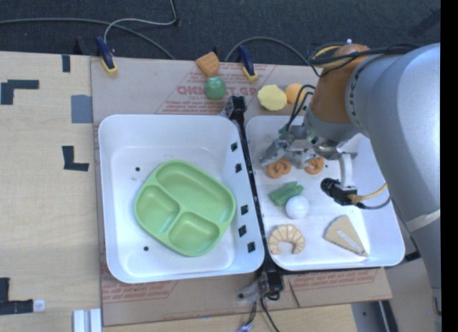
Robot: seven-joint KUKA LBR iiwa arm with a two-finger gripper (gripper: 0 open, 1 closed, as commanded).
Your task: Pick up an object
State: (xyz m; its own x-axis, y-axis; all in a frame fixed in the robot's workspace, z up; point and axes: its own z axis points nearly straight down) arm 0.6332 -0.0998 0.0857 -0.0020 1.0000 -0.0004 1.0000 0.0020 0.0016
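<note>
The gripper (pixel 290 157) is down in the right bin (pixel 379 252), near its upper left part, with the grey arm (pixel 401 123) and its orange band (pixel 330 98) coming in from the right above it. Whether it is open or closed cannot be told; nothing can be seen gripped in it.

Right at the gripper lie two small brown pieces: a pretzel (pixel 278 169) just below it, touching or nearly so, and a second brown bit (pixel 313 165) just to its right. Below the pretzel is a green piece (pixel 285 194), and touching that on its lower right, a white ball (pixel 296 207). Farther down, near the bin's front wall, sits a croissant (pixel 287 238), and well to its right a wedge (pixel 346 235) of pale cheese or bread. A black plug with a yellow cable (pixel 342 192) hangs from the arm between the gripper and the wedge.

The left bin (pixel 114 180) holds a green divided plate (pixel 184 207), well apart from the gripper.

Behind the bins, on the cardboard (pixel 143 87), lie a yellow lump (pixel 272 97) and an orange ball (pixel 294 93) near the arm, and farther left a green ball (pixel 215 88) with an orange-brown block (pixel 207 63) just behind it.
</note>
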